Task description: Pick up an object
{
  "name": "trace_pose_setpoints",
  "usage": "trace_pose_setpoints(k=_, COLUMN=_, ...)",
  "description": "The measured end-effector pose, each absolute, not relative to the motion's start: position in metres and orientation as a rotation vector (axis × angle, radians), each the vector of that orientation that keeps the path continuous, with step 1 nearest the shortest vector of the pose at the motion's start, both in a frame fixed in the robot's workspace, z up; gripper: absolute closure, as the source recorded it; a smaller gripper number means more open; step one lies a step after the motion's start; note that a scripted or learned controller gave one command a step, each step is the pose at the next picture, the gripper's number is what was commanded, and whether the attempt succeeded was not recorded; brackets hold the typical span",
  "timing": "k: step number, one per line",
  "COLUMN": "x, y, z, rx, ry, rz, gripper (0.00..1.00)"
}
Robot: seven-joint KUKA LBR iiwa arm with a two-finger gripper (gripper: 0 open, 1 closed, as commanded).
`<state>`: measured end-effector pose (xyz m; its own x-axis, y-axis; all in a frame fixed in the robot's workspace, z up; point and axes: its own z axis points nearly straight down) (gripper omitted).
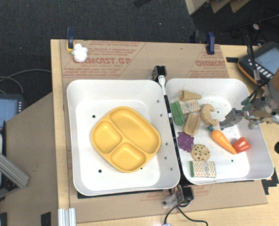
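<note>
Camera view, 2 white bins on the tabletop, yellow divided plate (125, 138) in the left bin (78, 126), end effector (227, 119) low over the right bin (257, 168), grip state unclear, perhaps empty, carrot (223, 141) just below it, beside a red pepper (241, 144).

plate (125, 138) in left bin (78, 126), carrot (223, 141) in right bin (257, 166)

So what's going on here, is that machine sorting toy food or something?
A robot arm reaches in from the right over the right-hand bin, which holds a scatter of toy food: a carrot, a cookie, purple grapes and some others. Its gripper hangs low just above the carrot, but nothing is visibly held yet. The left-hand bin holds a yellow divided plate. The job is simply to pick something up.
</note>
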<state>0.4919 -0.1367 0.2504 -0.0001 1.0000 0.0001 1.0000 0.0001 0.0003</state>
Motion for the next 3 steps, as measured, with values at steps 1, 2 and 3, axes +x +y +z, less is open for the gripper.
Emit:
trace_pose_setpoints(k=1, x=0.5, y=-0.188, z=0.097, rx=2.226, ry=2.22, rz=-0.002, gripper=0.0)
trace_pose_setpoints(k=2, x=0.589, y=-0.181, z=0.085, rx=2.211, ry=2.222, rz=0.005, gripper=0.0)
trace_pose_setpoints(k=3, x=0.519, y=-0.222, z=0.085, rx=2.229, ry=2.229, rz=0.008, gripper=0.0)
